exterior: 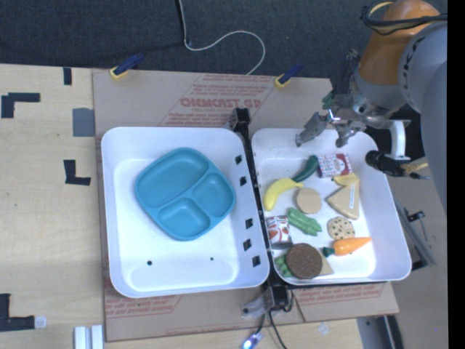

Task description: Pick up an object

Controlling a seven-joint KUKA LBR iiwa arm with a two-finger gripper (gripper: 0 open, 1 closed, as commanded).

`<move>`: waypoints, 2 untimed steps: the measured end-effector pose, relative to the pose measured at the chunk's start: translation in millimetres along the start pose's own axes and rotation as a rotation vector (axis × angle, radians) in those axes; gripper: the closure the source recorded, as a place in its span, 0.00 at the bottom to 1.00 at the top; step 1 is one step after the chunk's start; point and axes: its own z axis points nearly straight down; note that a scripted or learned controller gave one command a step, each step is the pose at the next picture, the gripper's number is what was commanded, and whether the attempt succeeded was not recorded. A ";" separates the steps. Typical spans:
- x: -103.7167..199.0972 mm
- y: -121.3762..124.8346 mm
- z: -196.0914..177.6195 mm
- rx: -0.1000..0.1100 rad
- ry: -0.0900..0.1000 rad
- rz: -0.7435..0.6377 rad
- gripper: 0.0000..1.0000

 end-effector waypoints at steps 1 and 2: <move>59.4 -42.0 -51.5 0.000 0.003 -0.004 0.00; 108.3 -83.9 -46.1 0.004 0.001 -0.003 0.00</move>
